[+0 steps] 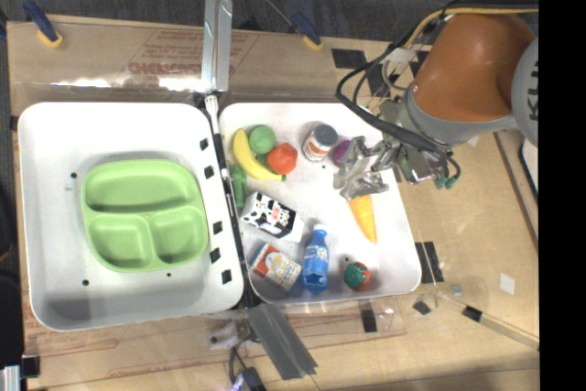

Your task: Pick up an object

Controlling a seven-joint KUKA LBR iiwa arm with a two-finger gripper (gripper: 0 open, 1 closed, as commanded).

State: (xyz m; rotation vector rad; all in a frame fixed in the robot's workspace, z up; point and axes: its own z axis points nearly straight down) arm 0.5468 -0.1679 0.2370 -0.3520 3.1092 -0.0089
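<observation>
Fingers (360,181): metal, pointing down into the right bin (396,238), tips just above the wide end of an orange cone (365,215); cannot tell whether apart or together, nothing seen between them.

Near edge of right bin: small round red-and-green ball (356,275), blue plastic bottle (315,257) with a white cap, orange-and-white carton (276,266) lying tilted. Next back: flat black-and-white spotted pack (269,214) beside the cone, which tapers toward the near side. Far part: curved yellow banana (248,159), red tomato (282,158), round green fruit (262,138), small can (320,142) with white top, purple lump (342,151) by the fingers.

Left bin (46,151): white, shallow, rounded corners, holding a smooth green three-section tray (142,213).

Worktop (119,59) brown, cardboard-like. Arm (462,69) grey with glossy orange band, black cables looped alongside.
</observation>
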